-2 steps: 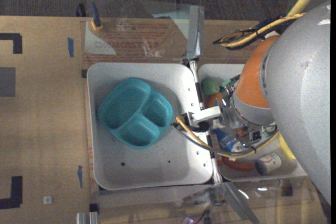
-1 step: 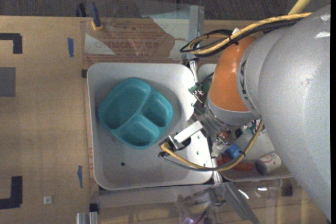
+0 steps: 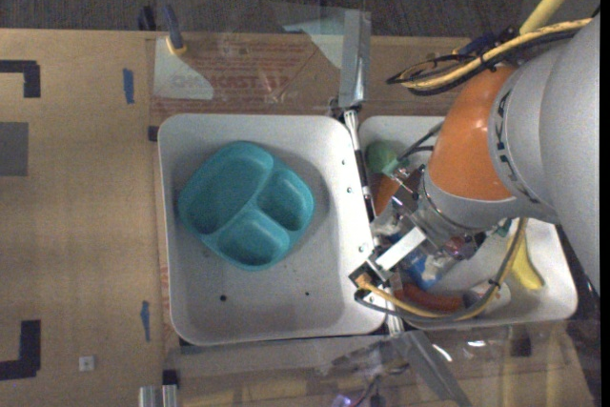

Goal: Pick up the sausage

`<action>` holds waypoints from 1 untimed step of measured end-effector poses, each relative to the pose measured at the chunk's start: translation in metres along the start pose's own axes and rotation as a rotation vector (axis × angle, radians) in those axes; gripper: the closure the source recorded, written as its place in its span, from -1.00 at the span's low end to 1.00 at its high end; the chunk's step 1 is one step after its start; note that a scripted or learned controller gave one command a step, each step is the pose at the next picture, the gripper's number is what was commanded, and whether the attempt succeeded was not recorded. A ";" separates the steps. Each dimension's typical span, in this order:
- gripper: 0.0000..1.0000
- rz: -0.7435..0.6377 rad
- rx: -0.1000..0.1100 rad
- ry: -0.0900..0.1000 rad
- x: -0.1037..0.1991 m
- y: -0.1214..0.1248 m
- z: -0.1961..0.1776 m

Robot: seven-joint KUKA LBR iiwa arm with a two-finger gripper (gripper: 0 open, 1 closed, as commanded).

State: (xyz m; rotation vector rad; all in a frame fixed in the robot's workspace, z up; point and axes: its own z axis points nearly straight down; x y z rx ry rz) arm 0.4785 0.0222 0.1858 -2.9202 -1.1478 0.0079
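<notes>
teal divided plate (image 3: 247, 203) in left white bin (image 3: 191, 300), green item (image 3: 383, 155) & yellow banana (image 3: 523, 268) in right bin (image 3: 562, 295)

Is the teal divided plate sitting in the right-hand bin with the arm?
No, the teal divided plate lies in the left bin, while the arm reaches into the right bin.

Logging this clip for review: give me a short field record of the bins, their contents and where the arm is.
left bin: holds a teal divided plate
right bin: cluttered; sausage near the front wall, green item at the back, yellow item at the right
arm: reaching over the right bin, covering much of it
sausage status: lying in the bin, not lifted
</notes>
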 end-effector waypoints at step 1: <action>-1.00 0.353 -0.003 0.002 0.049 0.035 0.002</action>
